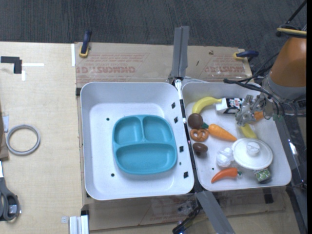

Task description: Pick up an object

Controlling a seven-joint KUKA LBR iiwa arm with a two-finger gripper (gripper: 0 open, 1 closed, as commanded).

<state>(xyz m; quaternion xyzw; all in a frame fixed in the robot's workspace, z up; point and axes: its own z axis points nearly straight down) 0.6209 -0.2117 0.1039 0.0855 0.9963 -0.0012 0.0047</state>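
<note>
The gripper (pixel 247 112) is hanging over the right bin (pixel 282 150), and whether it is open or clenched cannot be told. A small yellow piece (pixel 248 131) is lying just below it, a banana (pixel 204 103) near the bin's back edge, and a carrot (pixel 222 132) sitting beside a white lid (pixel 252 154).

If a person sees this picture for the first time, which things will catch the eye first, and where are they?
The blue divided tray stands out most, lying alone in the middle of the left bin. Next comes the crowded right bin, where a yellow banana, an orange carrot and a white lidded bowl lie close together. The gripper hangs over that bin's far right part.
</note>
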